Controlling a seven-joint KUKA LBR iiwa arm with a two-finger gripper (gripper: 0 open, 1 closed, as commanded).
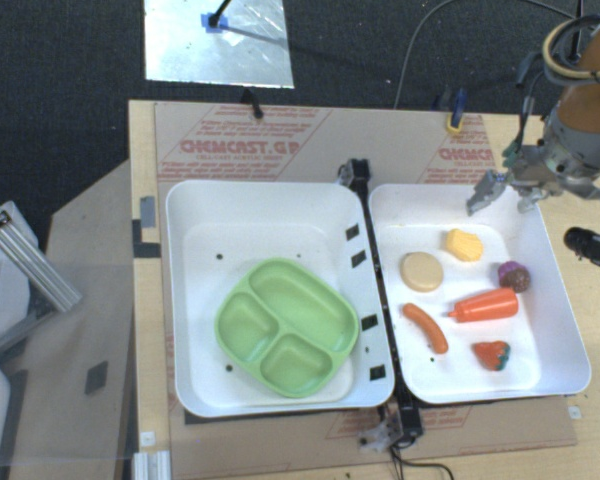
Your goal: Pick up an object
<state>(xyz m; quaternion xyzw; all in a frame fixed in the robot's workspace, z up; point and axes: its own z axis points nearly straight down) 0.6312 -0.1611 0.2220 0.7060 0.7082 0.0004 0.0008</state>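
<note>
Hand (502, 194) over right bin's (550, 373) far edge, fingers apart, holding nothing.
Toy food in right bin; green plate (286, 327) in left bin (195, 268).

A green divided plate (286, 339) with three compartments lies in the left white bin (195, 268), toward its near side. Beyond that bin, a shiny metal sheet (218, 28) lies on dark carpet (50, 68).

Six toy foods in the right bin (560, 298): yellow block (464, 245) farthest back, tan round cookie (422, 271), purple piece (514, 276), carrot (485, 306) lying flat, sausage (425, 327) slanted, strawberry (492, 354) nearest front.
</note>
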